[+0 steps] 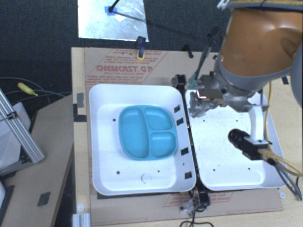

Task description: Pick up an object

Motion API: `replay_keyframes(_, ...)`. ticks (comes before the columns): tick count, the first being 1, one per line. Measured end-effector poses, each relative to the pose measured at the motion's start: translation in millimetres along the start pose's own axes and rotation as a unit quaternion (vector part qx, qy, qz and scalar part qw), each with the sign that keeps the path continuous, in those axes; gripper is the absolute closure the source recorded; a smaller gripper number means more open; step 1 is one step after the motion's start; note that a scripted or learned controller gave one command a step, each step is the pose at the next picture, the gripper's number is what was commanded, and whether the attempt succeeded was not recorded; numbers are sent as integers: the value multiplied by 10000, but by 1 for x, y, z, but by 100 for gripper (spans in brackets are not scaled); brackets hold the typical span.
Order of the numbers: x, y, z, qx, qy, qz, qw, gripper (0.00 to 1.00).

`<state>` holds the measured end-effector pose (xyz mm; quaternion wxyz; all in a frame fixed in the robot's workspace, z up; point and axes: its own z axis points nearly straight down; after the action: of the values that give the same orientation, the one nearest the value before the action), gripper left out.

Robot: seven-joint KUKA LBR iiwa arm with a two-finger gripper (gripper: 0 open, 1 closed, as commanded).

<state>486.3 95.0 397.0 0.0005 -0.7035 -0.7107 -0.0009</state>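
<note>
A blue divided plate [146, 132] with three compartments lies flat in the middle of the left white bin [105, 174]. A faint small round thing [147, 178] sits near that bin's front wall; I cannot tell what it is. My gripper [198, 102] hangs low over the far left corner of the right white bin [227, 174], close to the wall shared by the two bins. The arm's big orange-brown wrist [262, 32] rises above it and hides the bin's back part. Nothing shows in the gripper.
A black cylinder [242, 143] on a white bracket, with yellow cables [284, 167] trailing right, hangs over the right bin's floor. Black clips [184, 150] line the shared wall. Both bins rest on a cardboard sheet [128, 65]. A metal frame [19, 131] stands at the left.
</note>
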Motion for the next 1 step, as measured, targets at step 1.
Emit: replay_keyframes(1,14,1,-13,-14,-6,27,10000,100)
